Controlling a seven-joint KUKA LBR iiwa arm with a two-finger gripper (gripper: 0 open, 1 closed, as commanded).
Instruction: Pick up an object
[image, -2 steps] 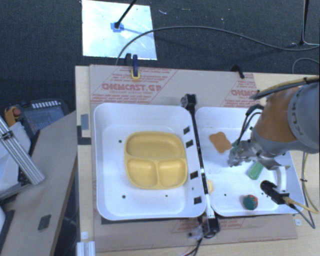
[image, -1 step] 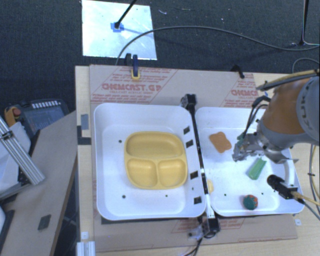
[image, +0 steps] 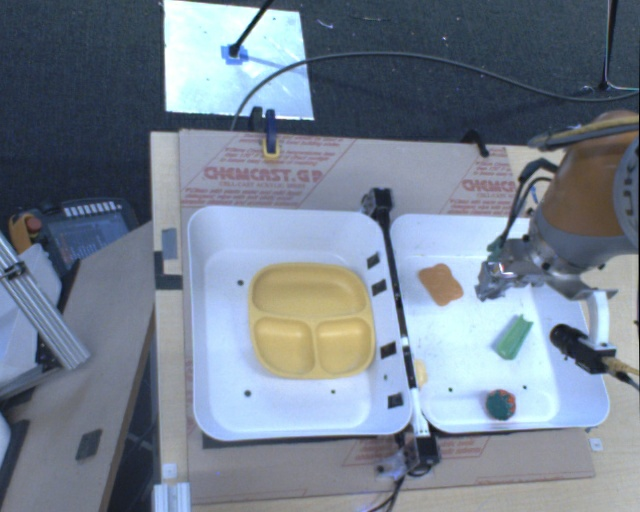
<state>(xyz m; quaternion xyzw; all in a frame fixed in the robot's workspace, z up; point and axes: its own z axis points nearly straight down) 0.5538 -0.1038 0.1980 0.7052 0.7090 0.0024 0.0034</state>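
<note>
In the right bin (image: 455, 415) lie an orange flat piece (image: 440, 284) near the back left, a green block (image: 513, 337) toward the right, and a small red-and-green ball (image: 501, 403) near the front. My gripper (image: 493, 280) hangs over the right bin, between the orange piece and the green block, just right of the orange piece. Nothing shows between its fingers.
The left bin (image: 215, 330) holds a yellow divided tray (image: 308, 320). A black divider (image: 392, 300) runs between the bins. A small yellow scrap (image: 420, 374) lies at the right bin's left wall. The arm's wrist and orange band (image: 590, 200) overhang the right bin's back right.
</note>
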